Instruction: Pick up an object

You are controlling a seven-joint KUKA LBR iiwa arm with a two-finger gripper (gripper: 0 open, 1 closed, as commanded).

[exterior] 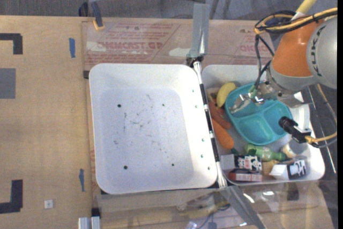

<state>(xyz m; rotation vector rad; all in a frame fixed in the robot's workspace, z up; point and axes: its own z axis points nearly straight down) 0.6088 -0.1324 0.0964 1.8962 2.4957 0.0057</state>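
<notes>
Where the grey arm with its orange band (292,56) reaches in over the far right corner of the right bin (316,166), the gripper (253,99) sits low at the far rim of a teal divided tray (262,123), its metal parts touching or just above that rim; whether it is released or clenched, I cannot tell. The tray lies tilted on the other objects. A yellow banana (225,92) lies just beside the tray at the bin's far left side, an orange carrot (222,128) runs along the left wall, and small boxes (246,163) crowd the near edge. The left bin (150,126) lies alongside
</notes>
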